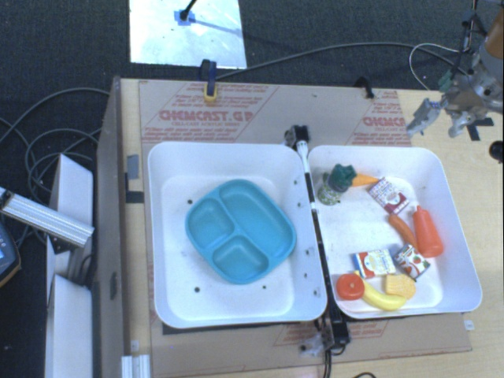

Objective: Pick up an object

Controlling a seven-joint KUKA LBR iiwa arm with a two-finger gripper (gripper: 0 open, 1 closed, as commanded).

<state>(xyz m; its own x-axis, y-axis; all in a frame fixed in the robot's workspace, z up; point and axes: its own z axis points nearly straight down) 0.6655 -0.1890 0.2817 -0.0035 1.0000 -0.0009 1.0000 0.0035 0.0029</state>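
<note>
Camera view: the pincer (449, 116) hangs above the tabletop (331, 105) just beyond the right bin's (461, 246) far corner, fingers spread wide with nothing between them. Right bin: bottle (428, 232), sausage (402, 228), cartons (388, 194), banana (383, 299), orange disc (350, 287) and green toy (340, 177). Left bin (169, 235): a blue divided plate (239, 230).

Robot hand (447, 116) of pale grey metal with two short fingers, dark joints, thin cables looping around its grey wrist.
</note>
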